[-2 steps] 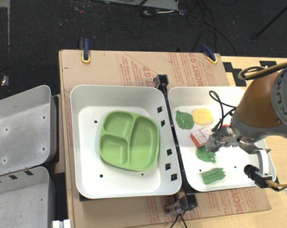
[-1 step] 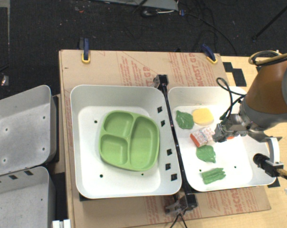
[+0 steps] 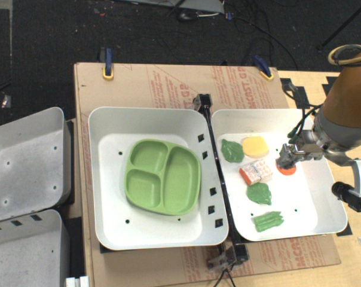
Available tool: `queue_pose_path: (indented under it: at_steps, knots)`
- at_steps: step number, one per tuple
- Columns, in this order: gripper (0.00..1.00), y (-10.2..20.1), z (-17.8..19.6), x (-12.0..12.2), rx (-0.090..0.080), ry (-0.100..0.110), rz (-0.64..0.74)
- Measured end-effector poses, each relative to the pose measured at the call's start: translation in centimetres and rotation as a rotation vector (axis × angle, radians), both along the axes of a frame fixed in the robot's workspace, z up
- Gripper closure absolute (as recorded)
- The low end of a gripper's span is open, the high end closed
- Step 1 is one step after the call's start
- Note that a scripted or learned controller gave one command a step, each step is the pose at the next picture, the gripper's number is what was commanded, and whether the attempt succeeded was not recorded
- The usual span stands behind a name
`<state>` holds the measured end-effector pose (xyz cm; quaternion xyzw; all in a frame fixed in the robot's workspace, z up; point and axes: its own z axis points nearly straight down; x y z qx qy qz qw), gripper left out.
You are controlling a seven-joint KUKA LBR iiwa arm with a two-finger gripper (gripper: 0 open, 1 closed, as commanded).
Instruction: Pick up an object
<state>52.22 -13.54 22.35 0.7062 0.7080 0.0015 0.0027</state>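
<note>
two bins (image 3: 97, 178), about six objects (image 3: 256, 172)

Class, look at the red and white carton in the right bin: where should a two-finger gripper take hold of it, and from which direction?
Probably from straight above, closing across the short sides of the red and white carton. It lies flat and slanted, with a green leaf piece close below, so the fingers should drop along its freer long edges.
</note>
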Motion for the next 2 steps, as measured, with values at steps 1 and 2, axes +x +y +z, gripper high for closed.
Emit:
queue_pose_path:
  at_steps: [1, 2]
  knots:
    - [1.0, 5.8, -0.7, 0.9, 0.004, 0.006, 0.005]
    - [1.0, 11.3, -1.1, 0.5, 0.004, 0.006, 0.006]
